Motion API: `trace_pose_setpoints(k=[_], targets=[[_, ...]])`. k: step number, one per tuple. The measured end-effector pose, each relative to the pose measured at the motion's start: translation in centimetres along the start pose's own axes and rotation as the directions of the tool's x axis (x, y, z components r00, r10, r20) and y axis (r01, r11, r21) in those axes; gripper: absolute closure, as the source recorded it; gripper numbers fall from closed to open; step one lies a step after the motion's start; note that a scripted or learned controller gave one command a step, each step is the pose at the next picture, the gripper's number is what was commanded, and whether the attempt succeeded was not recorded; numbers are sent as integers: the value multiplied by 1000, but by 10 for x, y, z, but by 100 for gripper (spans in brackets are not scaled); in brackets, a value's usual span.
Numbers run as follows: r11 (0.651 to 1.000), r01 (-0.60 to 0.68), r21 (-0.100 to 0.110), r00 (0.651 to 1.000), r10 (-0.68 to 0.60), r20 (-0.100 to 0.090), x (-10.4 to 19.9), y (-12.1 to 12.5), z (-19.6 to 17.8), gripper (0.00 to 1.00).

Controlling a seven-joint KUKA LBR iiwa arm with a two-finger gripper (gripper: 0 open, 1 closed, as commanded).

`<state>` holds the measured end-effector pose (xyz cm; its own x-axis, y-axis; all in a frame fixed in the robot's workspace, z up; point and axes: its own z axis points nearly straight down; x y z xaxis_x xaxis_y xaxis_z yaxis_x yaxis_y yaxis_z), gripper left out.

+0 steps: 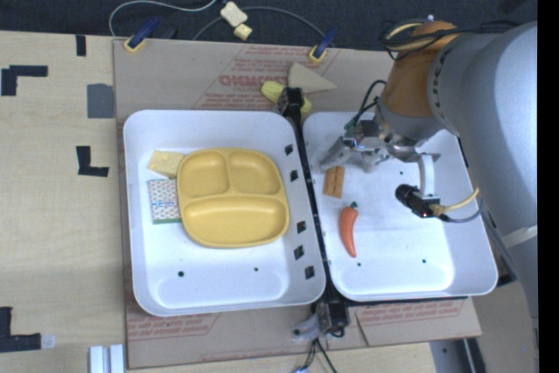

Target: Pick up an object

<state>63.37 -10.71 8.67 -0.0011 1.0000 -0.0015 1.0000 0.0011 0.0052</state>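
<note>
Two bins — right one (437,275) holds a carrot (348,230) at centre frame and a tan block (333,181) just above; the pincer (339,155) hovers near the block, grip state unclear

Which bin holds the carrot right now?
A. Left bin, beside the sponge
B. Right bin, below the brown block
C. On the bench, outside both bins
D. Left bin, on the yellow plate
B. The carrot lies on the floor of the right bin, just below the brown block near the divider.
</note>
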Motion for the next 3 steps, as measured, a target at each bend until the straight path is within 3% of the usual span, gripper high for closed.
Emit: trace_pose_setpoints(k=[1,2,3], targets=[[1000,2,4,1000,-2,0,9,33,1,0],[1000,0,1,1000,0,0,-3,4,0,0],[1000,1,2,1000,-1,1,14,8,1,0]])
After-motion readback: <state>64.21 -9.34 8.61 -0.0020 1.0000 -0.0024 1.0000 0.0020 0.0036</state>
